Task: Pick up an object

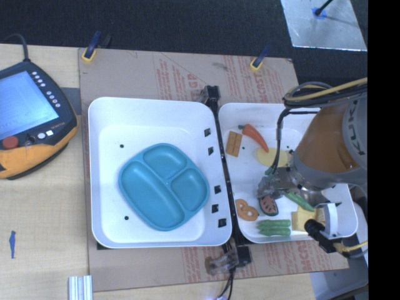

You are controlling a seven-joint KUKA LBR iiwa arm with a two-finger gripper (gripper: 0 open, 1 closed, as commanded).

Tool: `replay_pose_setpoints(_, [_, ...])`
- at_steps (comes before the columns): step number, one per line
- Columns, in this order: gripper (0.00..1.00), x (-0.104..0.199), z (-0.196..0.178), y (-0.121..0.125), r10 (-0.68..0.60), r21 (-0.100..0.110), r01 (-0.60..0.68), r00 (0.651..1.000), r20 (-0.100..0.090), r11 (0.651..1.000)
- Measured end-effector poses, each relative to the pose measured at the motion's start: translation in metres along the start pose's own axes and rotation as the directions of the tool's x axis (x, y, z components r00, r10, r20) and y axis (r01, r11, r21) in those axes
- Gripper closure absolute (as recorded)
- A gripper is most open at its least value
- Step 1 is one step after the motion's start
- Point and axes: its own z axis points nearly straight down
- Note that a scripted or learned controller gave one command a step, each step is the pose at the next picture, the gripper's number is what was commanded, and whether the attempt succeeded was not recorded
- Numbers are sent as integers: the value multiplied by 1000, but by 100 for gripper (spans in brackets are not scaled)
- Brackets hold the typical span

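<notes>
Gripper (270, 189) down low in the right bin (245, 114), hanging over the toy food clustered at that bin's five o'clock side, and whether it is open or closed I cannot tell; the wrist hides that. Right beneath it sits a dark round piece (268, 203), touching or nearly so, which looks like the target, though nothing is visibly between the tips. Just beside, at seven o'clock from the gripper, an orange pretzel-like piece (247, 210); at six o'clock, green beans (274, 227). Up at eleven o'clock, a brown cracker (234, 144) and a carrot (255, 137), well apart from the action. The left bin (100, 114) holds a blue divided plate (164, 185), probably the drop spot. Both bins rest on a cardboard sheet (187, 70) clamped to the wooden bench (37, 230), with a teach pendant (31, 120) at nine o'clock and dark floor (156, 11) beyond.
</notes>
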Motion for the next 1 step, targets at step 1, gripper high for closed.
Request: replay_pose_setpoints(1, [100,46,-96,47,-5,-14,5,1000,-1,1000])
